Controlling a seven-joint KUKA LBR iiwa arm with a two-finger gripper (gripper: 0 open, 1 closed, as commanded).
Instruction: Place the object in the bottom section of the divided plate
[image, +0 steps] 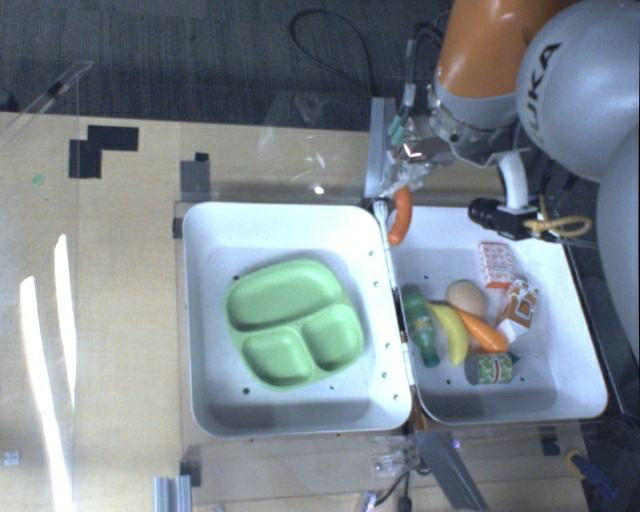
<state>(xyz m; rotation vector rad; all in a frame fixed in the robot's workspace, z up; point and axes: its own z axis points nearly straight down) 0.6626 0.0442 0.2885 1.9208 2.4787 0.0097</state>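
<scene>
A green divided plate (293, 319) lies in the left white bin (205, 300), with one large section at the back and two smaller ones toward the front. My gripper (403, 190) hangs over the back end of the wall between the two bins. An orange-red sausage (400, 217) hangs upright from its fingers, so it is shut on it. The sausage is above the divider, to the right of and behind the plate.
The right bin (570, 390) holds a green bottle (421, 325), a banana (452, 333), a carrot (483, 331), a round bun (466, 297), a green can (491, 368) and two snack packets (497, 263). The grey arm (570, 70) looms over the back right.
</scene>
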